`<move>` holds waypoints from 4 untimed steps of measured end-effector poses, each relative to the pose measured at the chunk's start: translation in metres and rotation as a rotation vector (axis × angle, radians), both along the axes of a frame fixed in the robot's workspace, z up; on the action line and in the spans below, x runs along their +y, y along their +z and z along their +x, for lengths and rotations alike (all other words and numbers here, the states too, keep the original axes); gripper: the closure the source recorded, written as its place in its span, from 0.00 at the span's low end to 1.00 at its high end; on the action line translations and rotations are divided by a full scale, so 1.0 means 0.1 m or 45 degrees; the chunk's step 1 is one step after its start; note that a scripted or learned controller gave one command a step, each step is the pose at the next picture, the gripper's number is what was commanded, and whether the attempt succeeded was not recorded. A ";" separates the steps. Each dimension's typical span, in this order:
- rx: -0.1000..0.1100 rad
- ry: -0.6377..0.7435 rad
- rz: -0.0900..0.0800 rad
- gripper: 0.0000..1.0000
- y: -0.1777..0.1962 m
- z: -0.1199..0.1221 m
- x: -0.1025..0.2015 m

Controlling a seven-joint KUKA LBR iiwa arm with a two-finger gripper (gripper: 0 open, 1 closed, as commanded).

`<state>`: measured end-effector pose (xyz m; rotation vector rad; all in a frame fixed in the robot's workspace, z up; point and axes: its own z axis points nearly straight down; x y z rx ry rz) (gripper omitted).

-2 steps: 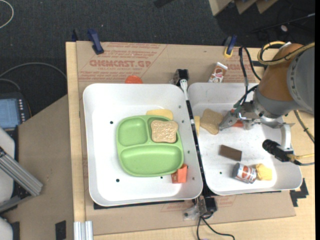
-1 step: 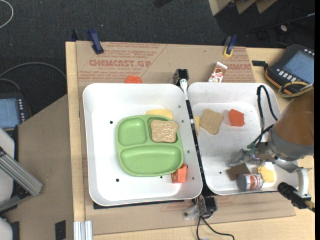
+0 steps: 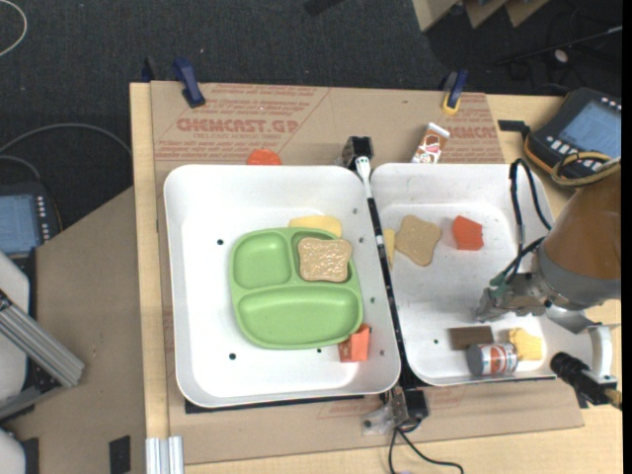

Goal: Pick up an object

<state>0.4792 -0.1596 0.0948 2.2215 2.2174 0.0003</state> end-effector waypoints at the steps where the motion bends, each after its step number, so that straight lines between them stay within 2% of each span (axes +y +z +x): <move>1: 0.001 0.000 0.001 0.00 -0.01 0.00 0.00; 2: -0.013 0.003 -0.008 0.00 0.57 0.73 -0.63; 3: -0.007 0.012 0.000 0.00 0.51 1.44 -0.04; 4: 0.001 0.002 0.004 0.00 -0.12 1.29 0.12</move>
